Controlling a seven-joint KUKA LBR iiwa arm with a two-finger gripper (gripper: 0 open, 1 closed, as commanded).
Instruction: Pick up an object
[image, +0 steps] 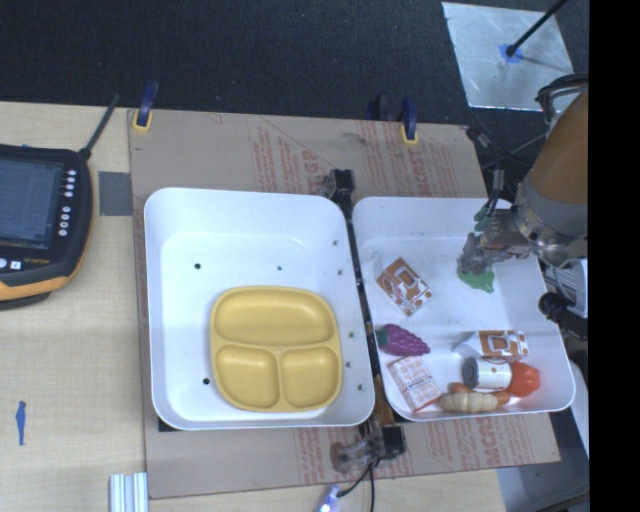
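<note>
Two shallow white bins sit side by side on a cardboard sheet: the left bin (170, 230) holds one yellow three-compartment tray (277, 347), and the right bin (440, 212) holds the loose items. Counted there: one green object (480, 277) near the far right, one red-and-white patterned packet (402, 284) toward the bin's left, one purple bunch of grapes (403, 340) just below it, one pale pink packet (413, 380) at the near left, one tan bread-like piece (470, 402) along the near rim, one small can (487, 373) touching an orange-red item (523, 378), and one orange-and-white carton (500, 345) just behind them.

The gripper (487, 243) hangs over the right bin's far right part, directly above the green object and overlapping its top; whether its fingers are spread or closed cannot be made out, and no contact with the object can be confirmed. The arm (560, 160) is cut off at the right. The green object's shape is partly hidden and blurred.

The middle of the right bin, between the patterned packet and the green object, is bare floor. The near rim is crowded. One orange-edged pendant (40, 225) lies on the bench at far left, cut by the frame, and two blue clamps (146, 104) pin the cardboard's far edge.
</note>
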